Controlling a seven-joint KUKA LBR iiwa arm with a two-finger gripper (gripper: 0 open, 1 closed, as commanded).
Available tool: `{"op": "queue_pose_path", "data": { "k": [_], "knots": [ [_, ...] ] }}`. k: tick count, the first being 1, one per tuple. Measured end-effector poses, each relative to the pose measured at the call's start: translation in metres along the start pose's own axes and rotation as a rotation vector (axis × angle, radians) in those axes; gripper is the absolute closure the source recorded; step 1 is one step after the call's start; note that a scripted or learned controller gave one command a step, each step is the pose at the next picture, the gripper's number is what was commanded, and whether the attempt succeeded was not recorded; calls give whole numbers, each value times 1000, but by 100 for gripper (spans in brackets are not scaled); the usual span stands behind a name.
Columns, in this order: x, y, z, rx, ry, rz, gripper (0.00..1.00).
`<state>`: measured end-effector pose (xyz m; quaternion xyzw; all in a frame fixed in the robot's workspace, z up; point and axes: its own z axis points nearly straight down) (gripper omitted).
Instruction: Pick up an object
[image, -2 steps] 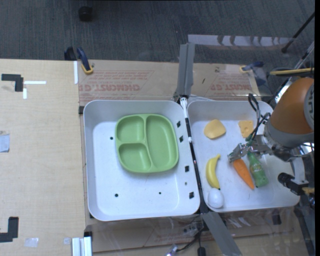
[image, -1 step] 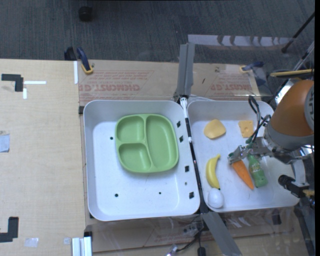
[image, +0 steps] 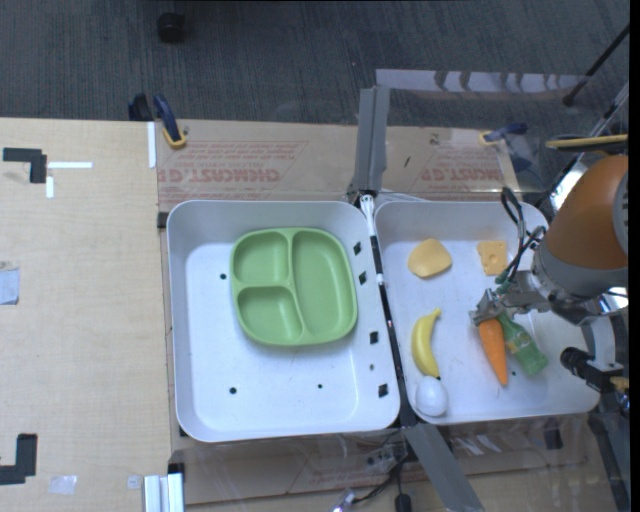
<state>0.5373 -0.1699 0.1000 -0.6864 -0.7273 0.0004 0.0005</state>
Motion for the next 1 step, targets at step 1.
{"op": "queue_pose_path", "data": {
  "k": [1],
  "knots": [
    [75, 64, -166, 1, -2, 175, 100]
  ]
}}
